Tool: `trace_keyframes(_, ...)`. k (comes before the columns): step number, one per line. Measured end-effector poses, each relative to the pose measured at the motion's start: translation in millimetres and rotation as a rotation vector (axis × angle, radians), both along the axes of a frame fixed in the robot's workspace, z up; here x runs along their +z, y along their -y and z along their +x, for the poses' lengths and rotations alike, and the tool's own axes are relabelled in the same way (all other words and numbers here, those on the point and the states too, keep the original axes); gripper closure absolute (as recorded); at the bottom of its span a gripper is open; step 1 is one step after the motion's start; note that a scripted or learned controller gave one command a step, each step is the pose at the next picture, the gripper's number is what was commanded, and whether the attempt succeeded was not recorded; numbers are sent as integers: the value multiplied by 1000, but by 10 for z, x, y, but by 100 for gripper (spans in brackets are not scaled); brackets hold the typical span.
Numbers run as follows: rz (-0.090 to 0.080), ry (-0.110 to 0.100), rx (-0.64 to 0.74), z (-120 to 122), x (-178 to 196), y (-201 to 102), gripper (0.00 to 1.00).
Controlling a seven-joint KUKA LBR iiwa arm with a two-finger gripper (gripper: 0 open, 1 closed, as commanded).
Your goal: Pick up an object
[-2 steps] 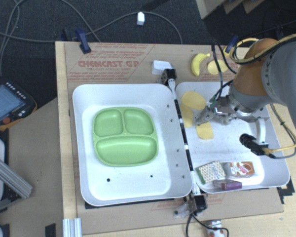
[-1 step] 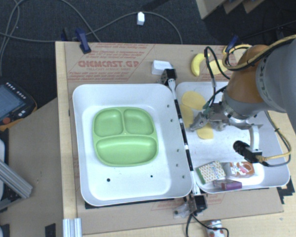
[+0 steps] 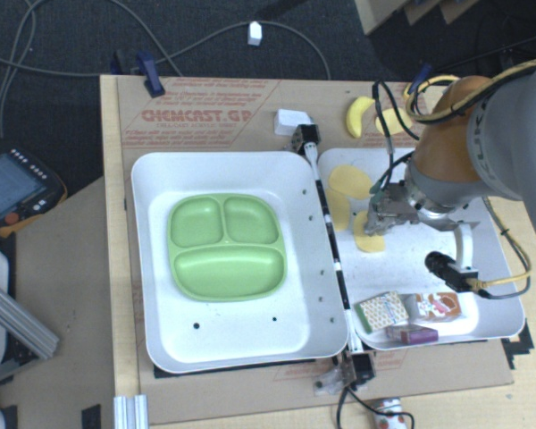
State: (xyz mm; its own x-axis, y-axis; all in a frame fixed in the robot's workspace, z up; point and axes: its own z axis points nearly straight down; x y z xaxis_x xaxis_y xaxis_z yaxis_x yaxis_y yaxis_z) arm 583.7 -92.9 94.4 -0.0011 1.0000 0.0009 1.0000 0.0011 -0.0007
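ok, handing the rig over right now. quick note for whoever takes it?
Pincer: low over the left part of the right bin, right by the yellow cup and a yellow piece. Whether it grips anything can't be seen from this view.
Things: right bin also has two snack packets and a purple item at the near edge. Left bin holds the green divided plate. A banana lies on the bench behind the right bin.
Done: arm is down in the right bin.
Left: no lift confirmed; a pick has yet to be shown.
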Motion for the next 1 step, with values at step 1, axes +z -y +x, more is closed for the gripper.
trace_keyframes(1,0,0,-1,-1,-1,1,0)
